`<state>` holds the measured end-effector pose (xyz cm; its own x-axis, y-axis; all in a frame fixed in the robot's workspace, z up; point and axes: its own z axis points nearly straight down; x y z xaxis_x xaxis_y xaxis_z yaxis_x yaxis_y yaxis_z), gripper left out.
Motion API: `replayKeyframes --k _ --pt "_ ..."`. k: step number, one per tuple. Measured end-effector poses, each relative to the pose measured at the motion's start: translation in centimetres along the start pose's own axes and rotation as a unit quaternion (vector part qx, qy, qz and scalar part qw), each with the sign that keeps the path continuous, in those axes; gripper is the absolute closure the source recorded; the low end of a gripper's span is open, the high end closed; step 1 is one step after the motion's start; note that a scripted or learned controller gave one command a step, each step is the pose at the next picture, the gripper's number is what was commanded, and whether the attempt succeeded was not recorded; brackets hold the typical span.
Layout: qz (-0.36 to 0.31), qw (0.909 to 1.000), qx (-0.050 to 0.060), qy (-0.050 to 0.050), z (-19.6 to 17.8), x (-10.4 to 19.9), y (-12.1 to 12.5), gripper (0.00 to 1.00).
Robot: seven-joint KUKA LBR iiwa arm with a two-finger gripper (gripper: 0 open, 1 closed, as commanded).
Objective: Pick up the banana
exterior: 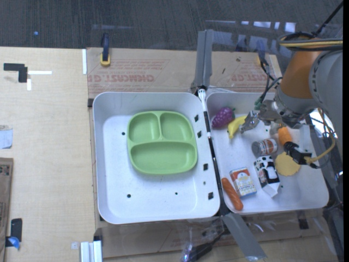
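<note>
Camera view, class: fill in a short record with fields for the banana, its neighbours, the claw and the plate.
banana: yellow, in the right bin, near its back-left corner
left neighbour: purple grapes, touching or nearly so
claw: right beside the banana, at its right end
grip: cannot tell
plate: green, three sections, in the left bin, nothing on it
also in right bin: can, carrot

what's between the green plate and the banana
In the camera view, the purple grapes lie between the green plate and the banana, past the bins' shared rims.
</note>
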<state>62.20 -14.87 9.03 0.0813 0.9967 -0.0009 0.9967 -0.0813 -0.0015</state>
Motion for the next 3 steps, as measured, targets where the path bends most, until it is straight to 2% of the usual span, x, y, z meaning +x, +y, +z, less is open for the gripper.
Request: replayKeyframes --k 1,2,3 --pt "-0.028 0.9996 0.005 -0.001 0.2 4.2 3.1 0.00" --pt "-0.029 0.9995 0.011 -0.001 -0.4 4.1 2.8 1.00" --pt "0.068 0.9977 0.000 -0.001 -10.0 9.3 2.9 1.00"
